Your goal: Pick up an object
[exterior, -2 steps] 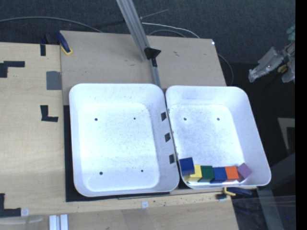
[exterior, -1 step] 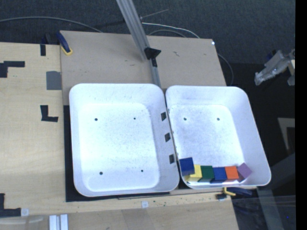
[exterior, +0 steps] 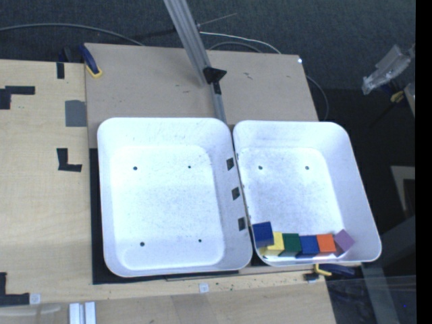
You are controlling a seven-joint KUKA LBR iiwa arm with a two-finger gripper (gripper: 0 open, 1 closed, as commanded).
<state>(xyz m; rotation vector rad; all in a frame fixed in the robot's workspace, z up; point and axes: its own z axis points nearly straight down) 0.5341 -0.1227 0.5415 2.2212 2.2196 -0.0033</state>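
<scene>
Blocks lined up in the right bin [exterior: 337, 140]; arm off at the far right edge.
Blue block [exterior: 262, 233], yellow block [exterior: 273, 248], green block [exterior: 291, 243], second blue block [exterior: 309, 245], orange block [exterior: 325, 243] and purple block [exterior: 343, 239] sit in a row along the right bin's near edge, touching. Left bin [exterior: 108, 140] beside it. Gripper [exterior: 386, 69] near the top right, well apart from the blocks; can't tell how its jaws stand.

Matt white plastic bins [exterior: 162, 130], pale wooden bench [exterior: 40, 201], ribbed metal rail [exterior: 183, 22]
</scene>
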